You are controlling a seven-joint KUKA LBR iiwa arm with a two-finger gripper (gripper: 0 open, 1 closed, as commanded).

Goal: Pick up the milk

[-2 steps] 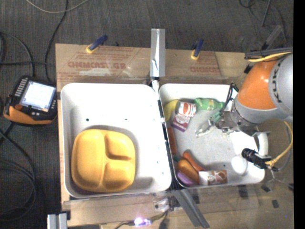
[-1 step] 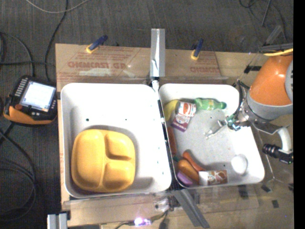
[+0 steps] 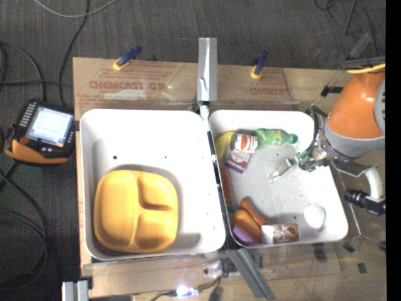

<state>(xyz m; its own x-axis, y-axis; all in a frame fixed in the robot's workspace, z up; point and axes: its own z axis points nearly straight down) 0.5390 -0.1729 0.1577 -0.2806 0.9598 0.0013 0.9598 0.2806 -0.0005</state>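
Currently fingers (image 3: pixel 280 171) slightly apart, clamped on nothing, over right bin (image 3: pixel 335 227) floor; milk (image 3: pixel 280 233) lies well below-left, near front wall.

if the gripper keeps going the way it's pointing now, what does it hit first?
The gripper points left and slightly down in the camera view. Bare floor of the right bin likely comes first; the purple packet lies farther along. Depth is unclear.

- The arm (image 3: pixel 357 115) is a thick rounded body with a broad orange band above a grey collar.
- Just below the collar, a narrow metal wrist carries a small green part.
- The gripper (image 3: pixel 280 171) is slim, pale metal, with thin fingers (image 3: pixel 276 175).
- A black cable plug sits behind the wrist.
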